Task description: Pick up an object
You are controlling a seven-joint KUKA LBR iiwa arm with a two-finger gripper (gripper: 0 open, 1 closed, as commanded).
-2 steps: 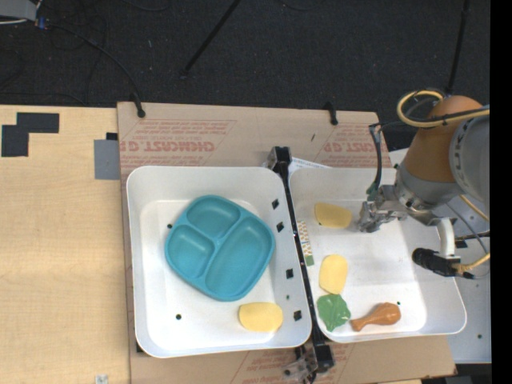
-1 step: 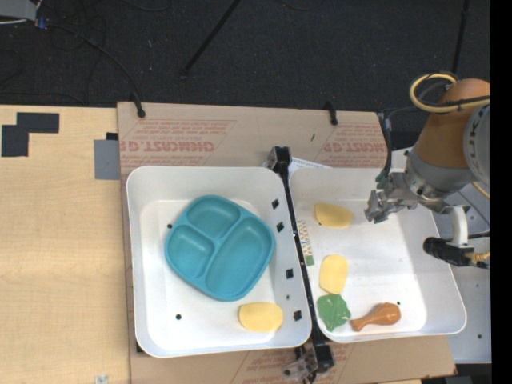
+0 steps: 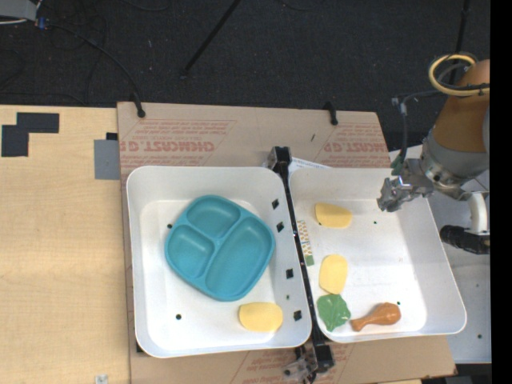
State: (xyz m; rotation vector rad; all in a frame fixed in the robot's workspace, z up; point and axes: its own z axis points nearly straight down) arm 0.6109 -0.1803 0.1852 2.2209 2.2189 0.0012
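My gripper [image 3: 391, 194] hangs over the far right part of the right bin [image 3: 432, 254], with nothing visibly held. On that bin's floor lie a yellow piece [image 3: 332, 215] near the far left, a second yellow piece [image 3: 334, 274] below it, a green leafy item [image 3: 334, 310] and an orange drumstick [image 3: 376, 317] by the near wall. The nearest object, the upper yellow piece, lies about 70 pixels to the gripper's left and slightly nearer to me.
The left bin [image 3: 152, 214] holds a teal divided plate [image 3: 220, 246] and a yellow piece [image 3: 260, 316] near its front wall. A black divider rail [image 3: 292, 238] runs between the bins. Cardboard [image 3: 208, 138] lies under both.
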